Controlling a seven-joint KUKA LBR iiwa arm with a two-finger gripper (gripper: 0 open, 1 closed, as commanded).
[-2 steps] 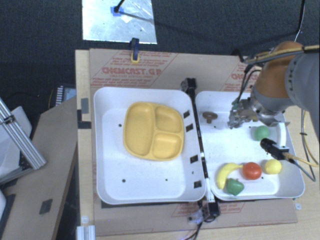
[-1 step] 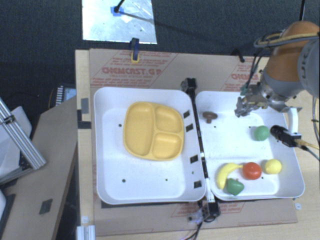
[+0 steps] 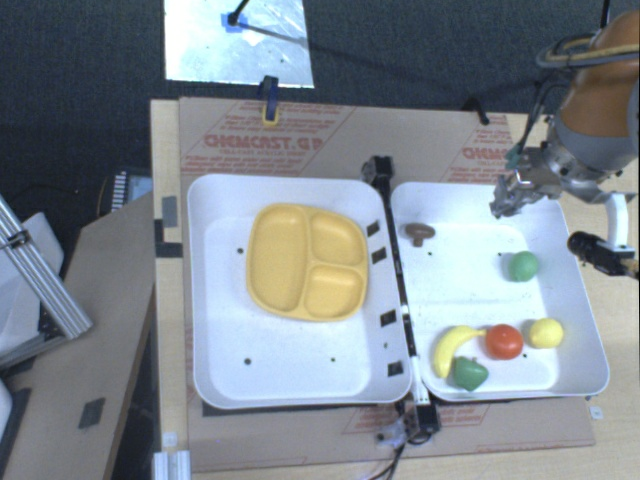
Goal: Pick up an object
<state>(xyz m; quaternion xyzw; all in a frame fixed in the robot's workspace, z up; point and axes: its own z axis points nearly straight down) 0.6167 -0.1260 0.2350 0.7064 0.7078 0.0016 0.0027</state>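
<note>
My gripper (image 3: 503, 200) hangs over the far edge of the right bin (image 3: 580, 308), with nothing seen between its fingers. A green ball (image 3: 521, 266) lies a short way in front of it. Near the front of that bin sit a banana (image 3: 452, 345), a red tomato (image 3: 504, 341), a yellow lemon (image 3: 545, 333) and a green pepper-like piece (image 3: 468, 373). A small brown mushroom-shaped piece (image 3: 419, 233) rests at the bin's far left.
The left bin (image 3: 215, 298) holds a yellow divided plate (image 3: 305, 261). A black divider with clips (image 3: 392, 268) runs between the bins. A shiny sheet (image 3: 240, 28) lies on the dark floor beyond the bench.
</note>
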